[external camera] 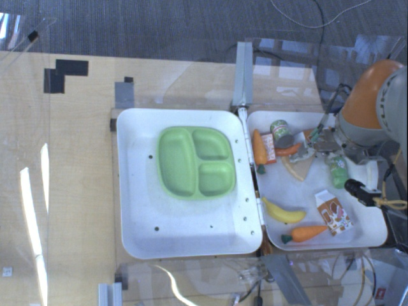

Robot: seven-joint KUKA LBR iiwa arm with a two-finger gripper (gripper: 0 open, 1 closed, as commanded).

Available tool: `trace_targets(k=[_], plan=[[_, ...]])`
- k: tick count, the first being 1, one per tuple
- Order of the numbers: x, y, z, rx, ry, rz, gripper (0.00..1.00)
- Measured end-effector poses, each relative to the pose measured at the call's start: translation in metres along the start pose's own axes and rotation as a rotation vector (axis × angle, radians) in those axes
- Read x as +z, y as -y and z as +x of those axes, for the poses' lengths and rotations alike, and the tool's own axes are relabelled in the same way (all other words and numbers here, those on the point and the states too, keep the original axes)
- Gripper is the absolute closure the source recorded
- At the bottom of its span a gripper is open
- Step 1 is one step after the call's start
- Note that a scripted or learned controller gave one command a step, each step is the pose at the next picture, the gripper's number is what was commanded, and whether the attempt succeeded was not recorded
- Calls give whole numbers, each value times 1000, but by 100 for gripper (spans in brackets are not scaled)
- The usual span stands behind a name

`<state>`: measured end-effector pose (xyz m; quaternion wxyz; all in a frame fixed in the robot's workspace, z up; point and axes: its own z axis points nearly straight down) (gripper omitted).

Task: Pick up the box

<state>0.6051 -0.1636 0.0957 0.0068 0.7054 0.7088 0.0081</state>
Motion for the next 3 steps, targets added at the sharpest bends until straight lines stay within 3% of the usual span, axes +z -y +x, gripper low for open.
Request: trace_targets(k=[1,2,3], plan=[[-13,-4,1,-8,4,-11,100],[-13,-4,1,-9,4,-10,0],[0,42,48,105,6,-6,0]])
